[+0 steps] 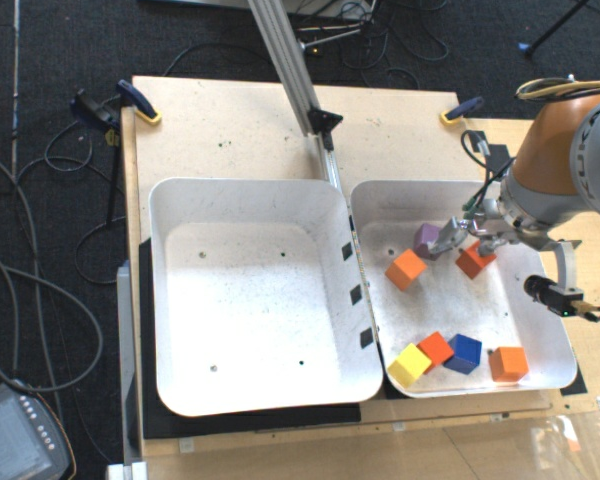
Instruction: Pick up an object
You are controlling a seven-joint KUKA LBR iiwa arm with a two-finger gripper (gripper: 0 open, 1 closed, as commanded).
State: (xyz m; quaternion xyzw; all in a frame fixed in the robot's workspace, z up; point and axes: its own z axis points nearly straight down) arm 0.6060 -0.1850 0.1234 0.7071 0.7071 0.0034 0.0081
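My gripper (458,240) hangs low over the right bin (380,208), reaching in from the right. Its fingers point left and down, between a purple block (427,236) on their left and a red-brown block (473,262) just below right. An orange block (406,268) lies a little further left and lower. Near the bin's front edge sit a yellow block (410,364), a small orange block (436,347), a blue block (464,353) and another orange block (508,364). I see no block held between the fingers.
The left bin (245,293) sits beside the right one, their rims meeting at the middle. A slanted metal pole (285,48) rises from the back of the bench. Clamps (140,103) sit at the bench's rear corners.
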